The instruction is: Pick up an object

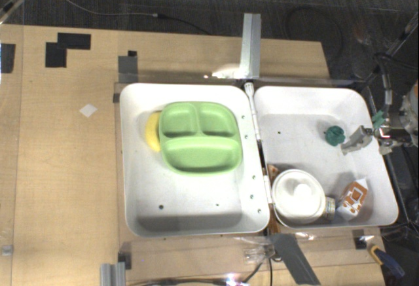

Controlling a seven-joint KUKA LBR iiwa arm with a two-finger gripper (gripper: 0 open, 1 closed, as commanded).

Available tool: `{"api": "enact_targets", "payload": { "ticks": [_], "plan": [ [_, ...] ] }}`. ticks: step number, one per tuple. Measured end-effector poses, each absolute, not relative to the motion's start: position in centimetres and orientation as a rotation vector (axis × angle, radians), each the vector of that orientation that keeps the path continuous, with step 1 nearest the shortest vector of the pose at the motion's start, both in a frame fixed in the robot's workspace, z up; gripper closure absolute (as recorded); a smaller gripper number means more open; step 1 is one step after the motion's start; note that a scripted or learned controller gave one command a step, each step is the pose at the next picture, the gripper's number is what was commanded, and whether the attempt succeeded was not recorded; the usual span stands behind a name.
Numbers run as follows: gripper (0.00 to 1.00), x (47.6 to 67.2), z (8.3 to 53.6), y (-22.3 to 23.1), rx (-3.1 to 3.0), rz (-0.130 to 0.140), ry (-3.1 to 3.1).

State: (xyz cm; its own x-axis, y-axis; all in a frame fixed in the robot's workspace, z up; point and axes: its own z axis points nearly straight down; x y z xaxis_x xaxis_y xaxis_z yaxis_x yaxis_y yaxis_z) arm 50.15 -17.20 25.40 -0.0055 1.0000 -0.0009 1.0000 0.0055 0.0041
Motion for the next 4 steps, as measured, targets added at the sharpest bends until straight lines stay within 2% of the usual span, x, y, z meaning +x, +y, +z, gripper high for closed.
{"api": "enact_targets", "payload": {
  "ticks": [1, 2, 3, 4],
  "plan": [
    [0.00, 55.9, 10.2, -18.9, 2.375, 0.001, 2.055],
    [0.00, 60.9, 8.6, -19.6, 2.423, 0.005, 1.992],
    [1.00, 61.2, 10.0, -19.6, 2.412, 0.010, 1.997],
    [1.00, 59.2, 17.9, -15.3, 2.281, 0.005, 2.153]
  ]
}}
